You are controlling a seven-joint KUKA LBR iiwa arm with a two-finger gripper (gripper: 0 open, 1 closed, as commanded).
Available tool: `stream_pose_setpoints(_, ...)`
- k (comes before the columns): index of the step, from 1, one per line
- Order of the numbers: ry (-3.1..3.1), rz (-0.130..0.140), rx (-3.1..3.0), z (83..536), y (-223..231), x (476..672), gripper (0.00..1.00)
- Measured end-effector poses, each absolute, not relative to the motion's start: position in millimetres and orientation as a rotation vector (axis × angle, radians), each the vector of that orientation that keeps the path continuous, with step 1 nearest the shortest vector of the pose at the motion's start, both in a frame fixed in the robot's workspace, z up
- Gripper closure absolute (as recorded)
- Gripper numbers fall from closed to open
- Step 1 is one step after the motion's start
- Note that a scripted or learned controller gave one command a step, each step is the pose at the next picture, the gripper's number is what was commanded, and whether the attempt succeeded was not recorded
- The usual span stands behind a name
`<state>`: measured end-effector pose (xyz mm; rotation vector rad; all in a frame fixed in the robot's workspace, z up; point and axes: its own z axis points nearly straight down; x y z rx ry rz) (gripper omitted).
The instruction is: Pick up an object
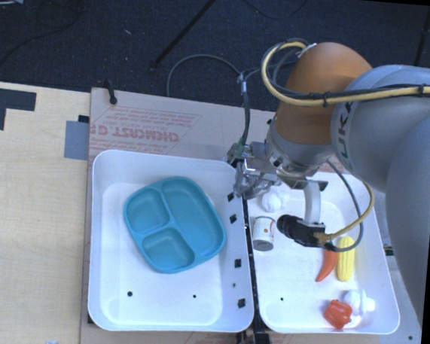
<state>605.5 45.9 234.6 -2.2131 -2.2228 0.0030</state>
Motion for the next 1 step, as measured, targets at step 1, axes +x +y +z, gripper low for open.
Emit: stream_pose_setpoints(1,-2.223,0.004,-2.213,237.5,105.3,589.8,1.00)
